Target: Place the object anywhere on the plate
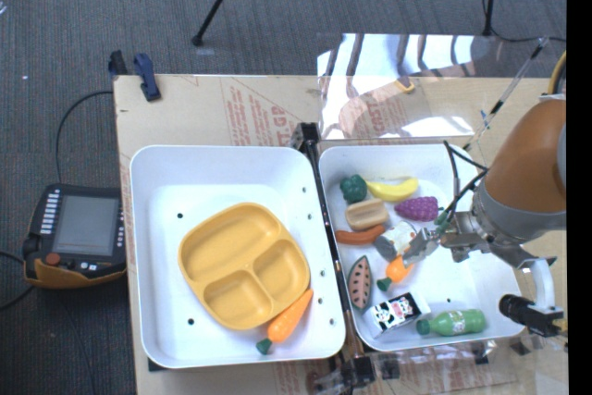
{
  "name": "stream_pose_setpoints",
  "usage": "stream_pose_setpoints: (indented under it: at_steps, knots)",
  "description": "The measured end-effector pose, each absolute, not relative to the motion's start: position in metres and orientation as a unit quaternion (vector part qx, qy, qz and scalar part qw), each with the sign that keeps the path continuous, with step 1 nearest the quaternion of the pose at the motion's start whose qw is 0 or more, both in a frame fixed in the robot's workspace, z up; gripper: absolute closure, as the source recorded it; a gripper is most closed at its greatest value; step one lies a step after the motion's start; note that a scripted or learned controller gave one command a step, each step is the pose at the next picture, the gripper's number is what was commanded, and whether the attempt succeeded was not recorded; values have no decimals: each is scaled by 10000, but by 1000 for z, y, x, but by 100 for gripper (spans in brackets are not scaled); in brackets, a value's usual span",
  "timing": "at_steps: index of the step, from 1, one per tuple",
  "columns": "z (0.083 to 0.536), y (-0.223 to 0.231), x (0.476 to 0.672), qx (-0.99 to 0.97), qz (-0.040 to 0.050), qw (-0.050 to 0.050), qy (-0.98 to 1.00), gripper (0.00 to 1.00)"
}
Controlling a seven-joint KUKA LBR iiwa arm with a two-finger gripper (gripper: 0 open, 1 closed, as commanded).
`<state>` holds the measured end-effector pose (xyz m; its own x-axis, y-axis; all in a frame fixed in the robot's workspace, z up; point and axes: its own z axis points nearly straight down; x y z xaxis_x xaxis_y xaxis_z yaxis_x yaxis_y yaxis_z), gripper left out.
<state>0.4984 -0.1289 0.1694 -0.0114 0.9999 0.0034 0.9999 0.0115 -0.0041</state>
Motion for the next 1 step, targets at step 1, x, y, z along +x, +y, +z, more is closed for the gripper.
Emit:
stream_pose_setpoints:
  at_steps: [1]
  knots:
    - [169,-129,498,-7030,3,27,-7111,0]
